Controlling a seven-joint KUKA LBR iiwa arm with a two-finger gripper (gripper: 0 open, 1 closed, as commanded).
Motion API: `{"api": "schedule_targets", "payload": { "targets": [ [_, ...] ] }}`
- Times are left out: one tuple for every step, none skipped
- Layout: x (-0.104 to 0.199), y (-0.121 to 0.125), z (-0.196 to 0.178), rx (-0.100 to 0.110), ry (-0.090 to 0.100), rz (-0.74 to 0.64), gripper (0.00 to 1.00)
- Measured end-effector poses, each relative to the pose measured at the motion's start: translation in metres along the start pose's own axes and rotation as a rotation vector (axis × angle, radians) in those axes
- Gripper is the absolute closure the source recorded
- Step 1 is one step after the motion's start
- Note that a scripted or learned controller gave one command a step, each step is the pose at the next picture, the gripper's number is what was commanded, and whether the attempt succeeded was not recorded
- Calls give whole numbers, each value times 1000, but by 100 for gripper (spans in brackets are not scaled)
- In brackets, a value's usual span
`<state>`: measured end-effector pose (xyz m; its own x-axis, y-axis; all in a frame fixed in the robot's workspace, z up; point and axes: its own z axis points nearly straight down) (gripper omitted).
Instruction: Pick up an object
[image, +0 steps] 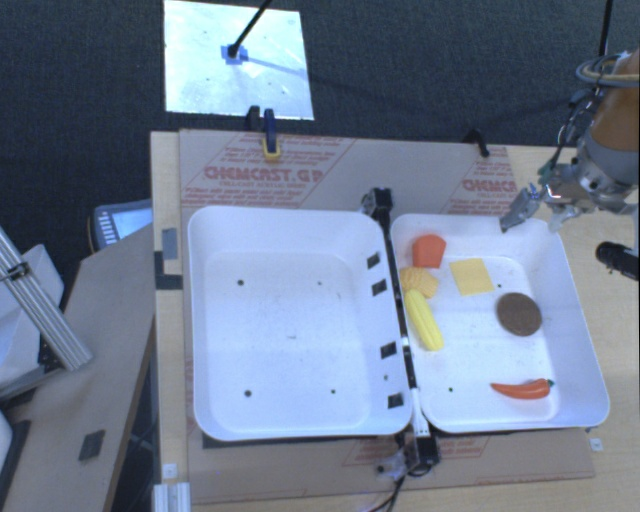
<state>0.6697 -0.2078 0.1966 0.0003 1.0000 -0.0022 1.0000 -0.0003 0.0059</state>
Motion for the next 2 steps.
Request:
{"api": "schedule_targets", "payload": {
  "targets": [
    [1, 0, -20, 0, 1, -4, 0],
    [1, 0, -34, 1, 1, -4, 0]
  ]
}}
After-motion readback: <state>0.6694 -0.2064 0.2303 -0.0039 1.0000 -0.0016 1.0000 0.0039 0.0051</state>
